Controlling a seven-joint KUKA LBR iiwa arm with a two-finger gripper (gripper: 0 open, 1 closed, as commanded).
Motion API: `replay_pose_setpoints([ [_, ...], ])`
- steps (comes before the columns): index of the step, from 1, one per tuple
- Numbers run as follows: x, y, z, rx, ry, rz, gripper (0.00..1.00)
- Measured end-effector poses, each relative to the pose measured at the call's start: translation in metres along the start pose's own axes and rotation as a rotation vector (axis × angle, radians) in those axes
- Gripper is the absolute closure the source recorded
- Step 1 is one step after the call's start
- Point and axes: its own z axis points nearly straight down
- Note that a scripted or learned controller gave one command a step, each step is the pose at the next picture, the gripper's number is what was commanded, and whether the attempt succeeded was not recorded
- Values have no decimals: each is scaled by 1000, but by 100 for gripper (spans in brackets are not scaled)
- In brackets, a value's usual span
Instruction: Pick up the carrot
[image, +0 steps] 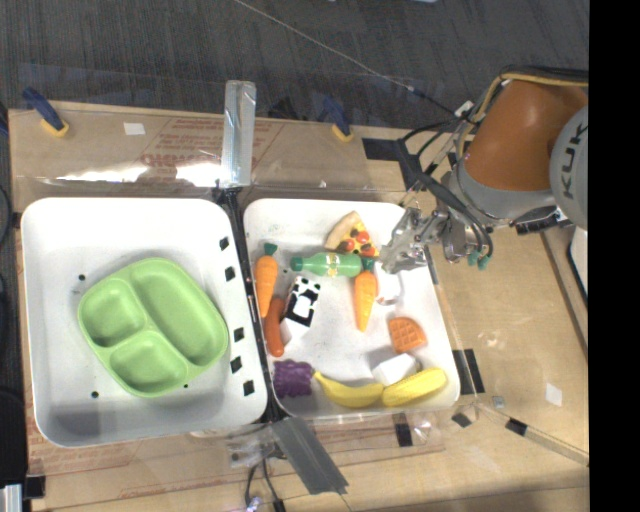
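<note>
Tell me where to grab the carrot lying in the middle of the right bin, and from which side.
Grip the carrot across its thick orange upper half, coming straight down from above. It lies flat, tip pointing toward the near wall, with bare floor on both sides; the green bottle crowds its top end.

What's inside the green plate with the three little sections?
The green plate in the left bin shows bare green in all three sections, with no food on it. What lies under the plate is covered. The toy food sits in the right bin.
</note>
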Motion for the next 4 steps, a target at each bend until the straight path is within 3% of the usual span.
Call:
replay_pose_setpoints([
  [1, 104, -20, -95, 1, 2, -58, 100],
  [2, 107, -18, -90, -5, 10, -626, 100],
  [3, 85, -14, -163, -5, 7, -807, 100],
  [4, 96, -16, -134, -10, 10, -1134, 100],
])
